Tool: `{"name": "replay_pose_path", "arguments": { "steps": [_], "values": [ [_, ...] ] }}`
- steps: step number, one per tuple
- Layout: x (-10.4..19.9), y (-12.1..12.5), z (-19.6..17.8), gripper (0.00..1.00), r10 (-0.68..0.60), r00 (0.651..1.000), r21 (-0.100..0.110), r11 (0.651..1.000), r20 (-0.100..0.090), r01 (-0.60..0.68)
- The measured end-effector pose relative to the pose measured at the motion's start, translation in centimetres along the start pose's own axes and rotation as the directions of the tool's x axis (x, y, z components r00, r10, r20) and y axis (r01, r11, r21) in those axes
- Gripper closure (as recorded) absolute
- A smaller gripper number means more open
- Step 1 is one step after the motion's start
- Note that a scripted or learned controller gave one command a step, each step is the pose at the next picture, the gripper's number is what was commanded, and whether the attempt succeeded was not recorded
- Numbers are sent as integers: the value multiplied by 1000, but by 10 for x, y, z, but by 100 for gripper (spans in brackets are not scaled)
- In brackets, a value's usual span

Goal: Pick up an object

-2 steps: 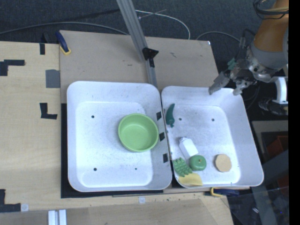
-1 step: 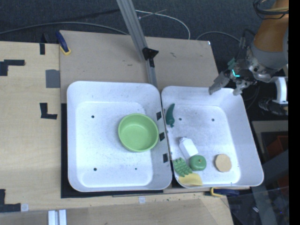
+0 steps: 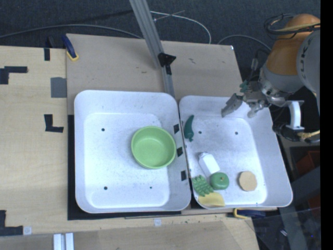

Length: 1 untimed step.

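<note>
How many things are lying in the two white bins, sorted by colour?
Green: 4 (bowl, dark green piece, round green toy, ridged green piece)
White: 1 (bottle)
Tan: 1 (disc)
Yellow: 1 (yellow piece)
Total: 7

Wooden bench with two white bins side by side, left bin and right bin. A metal pole slants down to the back where the bins meet, black clamp on it. Thin cables loop over the dark floor behind. Black tape marks on the left board, plus a blue and yellow clip near the back corner.
</note>
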<state>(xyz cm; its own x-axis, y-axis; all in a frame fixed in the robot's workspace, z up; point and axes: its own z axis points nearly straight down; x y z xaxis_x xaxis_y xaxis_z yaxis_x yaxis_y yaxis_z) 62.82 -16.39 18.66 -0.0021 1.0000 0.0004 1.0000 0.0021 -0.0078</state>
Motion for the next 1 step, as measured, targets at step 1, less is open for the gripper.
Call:
{"name": "replay_pose_path", "arguments": {
  "steps": [1],
  "values": [
    [5,8,59,0,-1,1000,-1,1000,0,1]
  ]
}}
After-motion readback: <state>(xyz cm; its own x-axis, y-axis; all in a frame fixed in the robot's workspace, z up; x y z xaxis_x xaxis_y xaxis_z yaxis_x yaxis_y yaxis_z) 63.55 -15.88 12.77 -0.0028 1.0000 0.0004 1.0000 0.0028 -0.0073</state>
